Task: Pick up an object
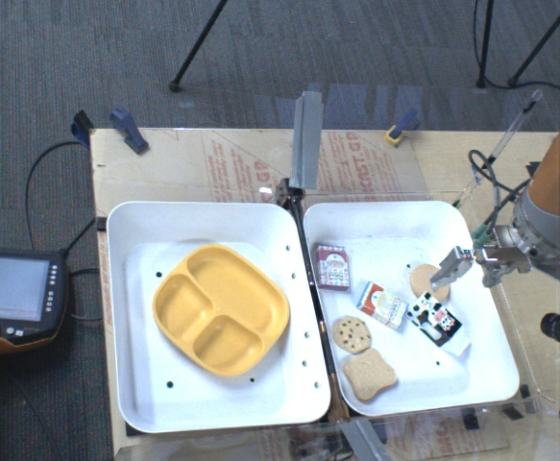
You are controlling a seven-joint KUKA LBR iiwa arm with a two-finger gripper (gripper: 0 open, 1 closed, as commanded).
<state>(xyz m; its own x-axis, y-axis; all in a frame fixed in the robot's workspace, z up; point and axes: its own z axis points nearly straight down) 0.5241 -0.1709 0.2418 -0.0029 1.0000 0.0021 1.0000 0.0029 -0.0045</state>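
Note:
The right bin holds several small items: a dark red box, a blue and white carton, a black and white cow-print carton, a round tan disc, a chocolate-chip cookie and a slice of toast. My gripper hangs over the bin's right side, just right of the tan disc and above the cow-print carton. Its fingers stand apart with nothing between them; the left finger overlaps the disc's edge.
The left bin carries a yellow divided plate. A grey upright post stands behind the seam between the bins. Cables trail at the right near the arm, and a teach pendant lies at far left.

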